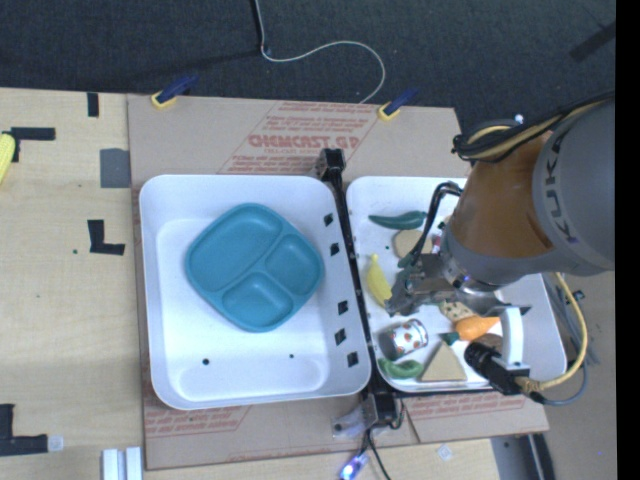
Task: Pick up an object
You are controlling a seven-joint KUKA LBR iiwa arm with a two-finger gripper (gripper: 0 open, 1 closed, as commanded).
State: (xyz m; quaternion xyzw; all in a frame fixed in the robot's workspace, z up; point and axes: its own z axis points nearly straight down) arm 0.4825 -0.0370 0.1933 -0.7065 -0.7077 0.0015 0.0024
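My gripper [412,298] hangs low over the middle of the right bin [555,353], under the orange-banded wrist. Just left of it lies a yellow banana-like piece [378,280]. Below it sits a small round silver and red object [405,339]. A green curved piece [398,220] lies at the bin's far side, with a tan piece [405,242] beside it. An orange carrot-like piece [476,326] rests to the gripper's right. A tan wedge [446,367] and a green ring-like piece [396,370] lie at the bin's near edge.
The left bin [170,268] holds a blue sectioned plate [254,265]. A black divider [343,258] runs between the bins. The arm covers much of the right bin's right half.
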